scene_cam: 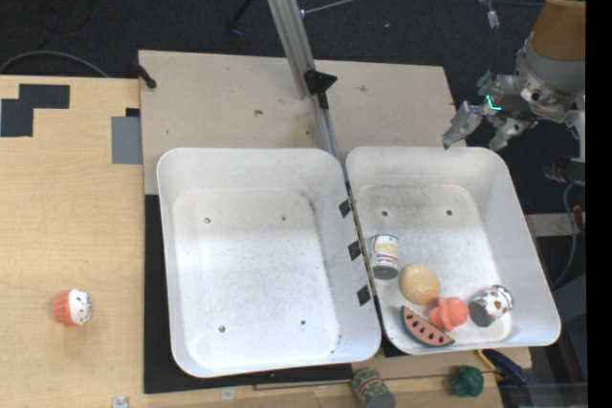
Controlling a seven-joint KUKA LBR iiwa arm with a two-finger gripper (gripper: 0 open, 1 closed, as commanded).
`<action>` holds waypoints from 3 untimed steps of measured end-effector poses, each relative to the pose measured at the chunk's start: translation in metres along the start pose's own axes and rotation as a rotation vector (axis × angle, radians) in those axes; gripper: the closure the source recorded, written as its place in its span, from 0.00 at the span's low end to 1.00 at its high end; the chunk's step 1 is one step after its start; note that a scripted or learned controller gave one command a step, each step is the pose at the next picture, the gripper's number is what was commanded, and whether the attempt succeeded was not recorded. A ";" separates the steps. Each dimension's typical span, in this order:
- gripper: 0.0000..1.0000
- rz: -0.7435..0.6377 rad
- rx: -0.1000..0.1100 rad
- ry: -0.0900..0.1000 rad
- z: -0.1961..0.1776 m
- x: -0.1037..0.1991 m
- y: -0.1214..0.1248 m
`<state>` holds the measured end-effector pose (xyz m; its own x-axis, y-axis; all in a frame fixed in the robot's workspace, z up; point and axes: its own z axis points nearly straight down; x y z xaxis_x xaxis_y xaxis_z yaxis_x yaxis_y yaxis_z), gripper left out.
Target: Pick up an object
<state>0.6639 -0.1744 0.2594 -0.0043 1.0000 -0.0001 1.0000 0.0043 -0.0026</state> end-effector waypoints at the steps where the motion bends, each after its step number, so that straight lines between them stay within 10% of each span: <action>1: 0.00 0.002 0.005 0.001 0.064 -0.001 0.002; 3: 0.00 0.002 0.003 0.001 0.171 -0.007 0.002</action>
<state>0.6654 -0.1814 0.0882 -0.0026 1.0000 0.0009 1.0000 0.0026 -0.0060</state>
